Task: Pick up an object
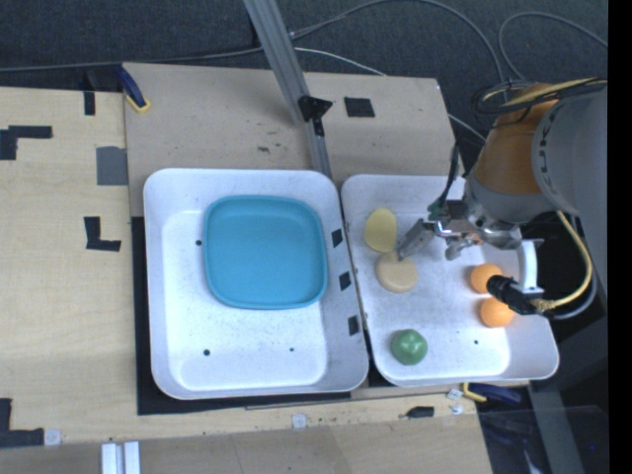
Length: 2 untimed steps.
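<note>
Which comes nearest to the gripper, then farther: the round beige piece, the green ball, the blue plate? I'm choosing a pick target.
1. Round beige piece, right bin, just below the gripper.
2. Green ball, right bin's near edge.
3. Blue plate, left bin.

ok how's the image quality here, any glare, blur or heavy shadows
Camera view: even, soft light, no hard shadows; the blue plate and left bin are fairly sharp; a bright glare spot sits at the top edge; the gripper looks slightly soft, its fingers hard to resolve.

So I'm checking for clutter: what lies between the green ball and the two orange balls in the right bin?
In the camera view, bare white bin floor separates the green ball from the orange balls.
</note>
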Tool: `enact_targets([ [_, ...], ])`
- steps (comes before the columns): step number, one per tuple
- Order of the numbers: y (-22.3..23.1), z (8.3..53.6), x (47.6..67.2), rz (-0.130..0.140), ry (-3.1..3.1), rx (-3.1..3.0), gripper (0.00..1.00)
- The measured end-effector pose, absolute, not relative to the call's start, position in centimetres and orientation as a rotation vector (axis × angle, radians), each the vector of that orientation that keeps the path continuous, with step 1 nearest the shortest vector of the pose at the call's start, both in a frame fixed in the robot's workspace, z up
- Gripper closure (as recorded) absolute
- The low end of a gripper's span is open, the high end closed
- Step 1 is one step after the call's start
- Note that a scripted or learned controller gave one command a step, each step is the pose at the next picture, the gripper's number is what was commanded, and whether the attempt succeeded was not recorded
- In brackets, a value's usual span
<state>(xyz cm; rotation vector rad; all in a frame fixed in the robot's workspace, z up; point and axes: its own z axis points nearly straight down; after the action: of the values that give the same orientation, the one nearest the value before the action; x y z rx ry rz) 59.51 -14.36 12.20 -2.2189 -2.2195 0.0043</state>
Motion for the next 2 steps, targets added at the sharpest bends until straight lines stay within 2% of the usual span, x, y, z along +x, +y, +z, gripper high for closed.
enact_targets([
  [1, -14.4, 9.2, 59.7, -0.006, -2.225, -2.225, 0.0],
  [2, -14.2, 10.5, 59.9, -0.012, -2.23, -2.224, 1.0],
])
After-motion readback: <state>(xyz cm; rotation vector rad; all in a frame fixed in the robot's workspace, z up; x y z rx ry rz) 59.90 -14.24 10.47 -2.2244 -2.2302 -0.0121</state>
